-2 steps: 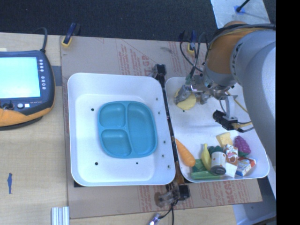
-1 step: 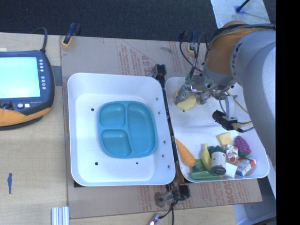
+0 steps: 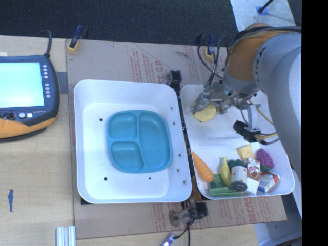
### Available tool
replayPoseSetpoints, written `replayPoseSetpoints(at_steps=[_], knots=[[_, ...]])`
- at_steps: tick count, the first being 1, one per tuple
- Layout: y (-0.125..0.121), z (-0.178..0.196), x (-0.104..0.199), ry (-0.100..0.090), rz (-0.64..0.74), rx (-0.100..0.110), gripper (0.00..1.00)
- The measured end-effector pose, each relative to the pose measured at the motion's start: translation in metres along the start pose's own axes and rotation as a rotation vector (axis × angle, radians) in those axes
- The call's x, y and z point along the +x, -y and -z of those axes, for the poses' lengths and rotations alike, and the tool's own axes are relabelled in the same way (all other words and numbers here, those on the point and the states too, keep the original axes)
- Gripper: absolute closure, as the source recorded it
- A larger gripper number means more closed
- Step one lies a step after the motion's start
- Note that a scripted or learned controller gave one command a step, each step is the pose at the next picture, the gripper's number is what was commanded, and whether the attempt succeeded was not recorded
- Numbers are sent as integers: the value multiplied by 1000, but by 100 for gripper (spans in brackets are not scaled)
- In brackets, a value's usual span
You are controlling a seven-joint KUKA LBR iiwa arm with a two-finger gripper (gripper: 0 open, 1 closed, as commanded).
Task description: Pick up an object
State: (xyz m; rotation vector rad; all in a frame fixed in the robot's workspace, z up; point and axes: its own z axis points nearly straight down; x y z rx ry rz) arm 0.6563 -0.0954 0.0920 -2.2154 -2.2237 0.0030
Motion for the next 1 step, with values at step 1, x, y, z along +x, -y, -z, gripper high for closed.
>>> replayPoseSetpoints(at_steps=[1], knots=[[0, 0, -5, 0, -1, -1, 0]])
